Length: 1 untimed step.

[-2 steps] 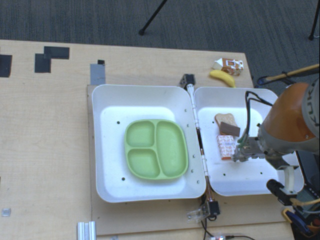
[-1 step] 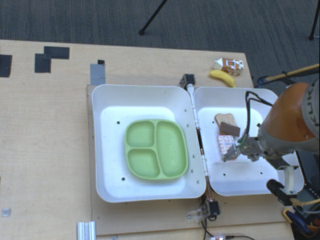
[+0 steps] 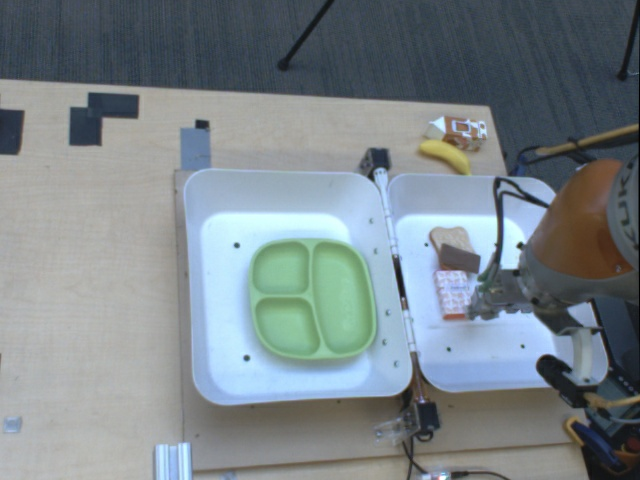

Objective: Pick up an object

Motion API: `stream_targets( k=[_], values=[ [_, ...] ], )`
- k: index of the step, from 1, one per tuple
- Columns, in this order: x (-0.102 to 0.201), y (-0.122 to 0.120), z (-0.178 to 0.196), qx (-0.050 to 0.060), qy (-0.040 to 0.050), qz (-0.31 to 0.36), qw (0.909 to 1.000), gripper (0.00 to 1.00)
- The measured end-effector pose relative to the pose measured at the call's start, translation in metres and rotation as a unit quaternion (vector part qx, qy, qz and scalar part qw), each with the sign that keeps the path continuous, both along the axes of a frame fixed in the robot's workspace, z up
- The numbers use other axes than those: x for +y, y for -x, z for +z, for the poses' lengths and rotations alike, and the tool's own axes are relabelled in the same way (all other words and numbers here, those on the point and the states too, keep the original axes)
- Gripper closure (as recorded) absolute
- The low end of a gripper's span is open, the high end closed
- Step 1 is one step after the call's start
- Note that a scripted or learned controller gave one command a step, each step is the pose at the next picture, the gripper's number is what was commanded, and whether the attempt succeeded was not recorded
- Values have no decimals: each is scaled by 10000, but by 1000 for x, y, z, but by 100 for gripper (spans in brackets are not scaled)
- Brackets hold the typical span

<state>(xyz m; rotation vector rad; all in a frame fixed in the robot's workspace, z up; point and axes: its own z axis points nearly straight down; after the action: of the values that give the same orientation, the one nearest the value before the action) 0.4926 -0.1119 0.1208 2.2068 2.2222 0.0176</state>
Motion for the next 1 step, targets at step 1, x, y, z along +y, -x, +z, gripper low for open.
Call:
stream_targets(
  k=[1],
  values=[
    [0, 0, 0, 1, 0, 5, 10000, 0]
  ],
)
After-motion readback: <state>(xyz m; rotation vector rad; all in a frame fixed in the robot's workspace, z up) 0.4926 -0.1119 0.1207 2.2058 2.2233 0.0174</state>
